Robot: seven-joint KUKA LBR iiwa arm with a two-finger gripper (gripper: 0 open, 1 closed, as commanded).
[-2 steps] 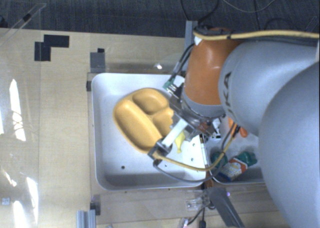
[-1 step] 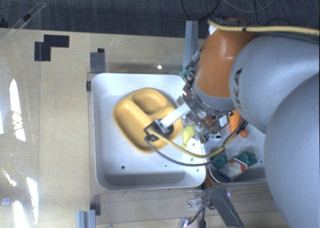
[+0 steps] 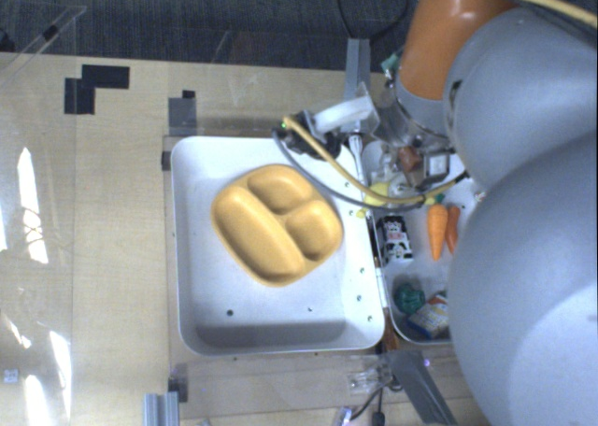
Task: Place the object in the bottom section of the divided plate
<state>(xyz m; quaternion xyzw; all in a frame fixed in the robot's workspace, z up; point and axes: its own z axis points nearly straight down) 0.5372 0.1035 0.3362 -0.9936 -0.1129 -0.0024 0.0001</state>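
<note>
A yellow three-section divided plastic plate (image 3: 277, 222) lay in the left shallow white bin (image 3: 196, 312), its compartments bare. The grey arm with its orange band (image 3: 448, 32) reached over the right white bin (image 3: 402, 326), where an orange carrot-shaped toy (image 3: 436, 231), a small black-and-white block (image 3: 395, 237) and a dark green rounded object (image 3: 408, 298) lay. The gripper's state could not be told.

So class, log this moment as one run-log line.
plate: left bin, nothing in it | carrot: right bin | arm: over right bin | placement: not yet done
</note>
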